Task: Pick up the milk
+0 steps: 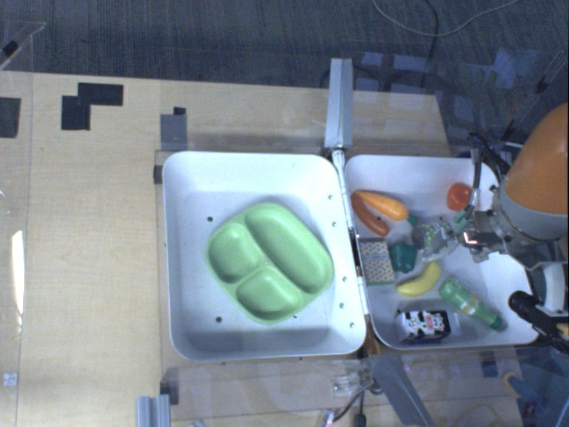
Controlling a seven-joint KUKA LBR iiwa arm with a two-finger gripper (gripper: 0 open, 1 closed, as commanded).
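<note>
Milk (423, 325) lies on its side at the near edge of the right bin (388, 327), below the banana (420, 280) and left of the green bottle (469, 302). Pincer (436, 237) sits low over the bin's middle, well apart from the milk, just above a teal item (403, 256); finger state: cannot tell. Carrot (380, 208) and red ball (459, 195) lie farther back. Left bin (187, 238) holds a green tray (269, 261).
</note>
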